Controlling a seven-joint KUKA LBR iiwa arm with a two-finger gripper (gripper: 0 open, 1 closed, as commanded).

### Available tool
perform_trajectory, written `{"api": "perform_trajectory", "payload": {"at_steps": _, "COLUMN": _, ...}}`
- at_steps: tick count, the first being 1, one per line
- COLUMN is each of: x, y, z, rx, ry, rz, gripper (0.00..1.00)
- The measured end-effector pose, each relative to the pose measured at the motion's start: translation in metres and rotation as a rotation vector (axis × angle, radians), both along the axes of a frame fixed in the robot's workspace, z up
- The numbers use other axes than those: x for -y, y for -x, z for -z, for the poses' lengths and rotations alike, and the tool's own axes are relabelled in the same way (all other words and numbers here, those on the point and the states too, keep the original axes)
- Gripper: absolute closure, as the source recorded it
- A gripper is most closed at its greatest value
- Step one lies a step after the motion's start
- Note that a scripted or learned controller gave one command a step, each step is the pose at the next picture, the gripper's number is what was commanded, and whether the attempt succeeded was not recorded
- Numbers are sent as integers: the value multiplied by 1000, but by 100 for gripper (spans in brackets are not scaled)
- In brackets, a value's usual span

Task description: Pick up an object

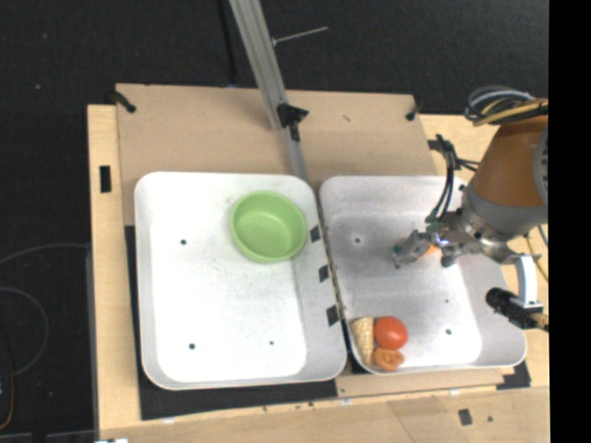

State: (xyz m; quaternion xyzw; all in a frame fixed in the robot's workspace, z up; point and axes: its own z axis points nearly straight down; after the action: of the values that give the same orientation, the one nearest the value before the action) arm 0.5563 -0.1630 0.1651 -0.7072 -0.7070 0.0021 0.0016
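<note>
One tomato [391,331] lies near the claw [413,248], apart.

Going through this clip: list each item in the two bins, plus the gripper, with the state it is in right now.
green bowl: upright, mouth up, in the left bin, near its upper right corner.
red ball: resting in the right bin, near the bottom left corner.
orange piece: lying just below the red ball.
tan piece: lying beside the red ball, at the bin's wall.
gripper: over the right bin, apart from the three items.
</note>
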Motion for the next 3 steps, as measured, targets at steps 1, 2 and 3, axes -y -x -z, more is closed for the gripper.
{"api": "perform_trajectory", "payload": {"at_steps": 1, "x": 9, "y": 7, "z": 56, "rx": 0, "ry": 0, "rz": 1, "gripper": 0}}
{"api": "perform_trajectory", "payload": {"at_steps": 2, "x": 9, "y": 4, "z": 42, "rx": 9, "ry": 0, "rz": 5, "gripper": 100}}
{"api": "perform_trajectory", "payload": {"at_steps": 3, "x": 21, "y": 3, "z": -13, "rx": 13, "ry": 2, "rz": 3, "gripper": 100}}
